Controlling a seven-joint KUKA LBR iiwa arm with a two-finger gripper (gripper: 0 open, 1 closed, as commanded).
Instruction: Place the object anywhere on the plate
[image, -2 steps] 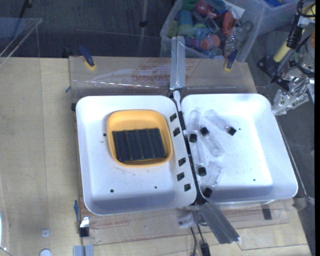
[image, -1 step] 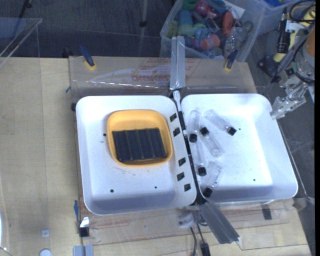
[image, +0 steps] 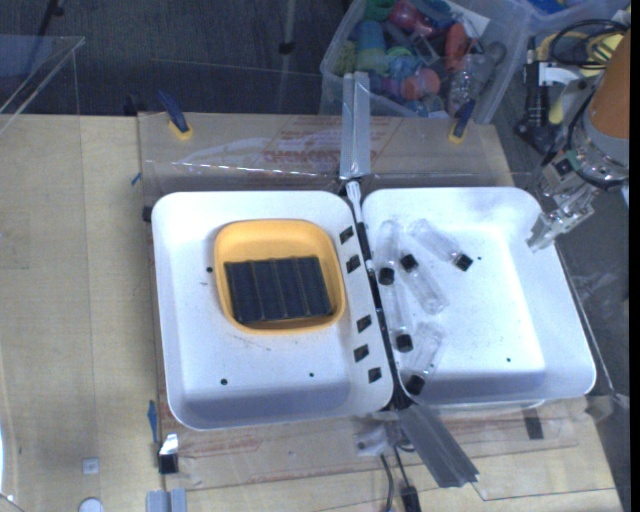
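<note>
A yellow square plate (image: 232, 242) lies in the left bin (image: 190, 360). Flat on the plate rests a dark ribbed rectangular object (image: 278, 288), covering most of its floor. My gripper (image: 556, 220) hangs over the far right rim of the right bin (image: 520, 330), well away from the plate. It looks open, with nothing between its fingers. The arm's orange band shows at the upper right edge.
Several small clear bottles with black caps (image: 428, 288) lie scattered in the left half of the right bin. A divider with black tabs (image: 362, 300) runs between the bins. A clear box of colourful toys (image: 420, 45) stands behind the bench.
</note>
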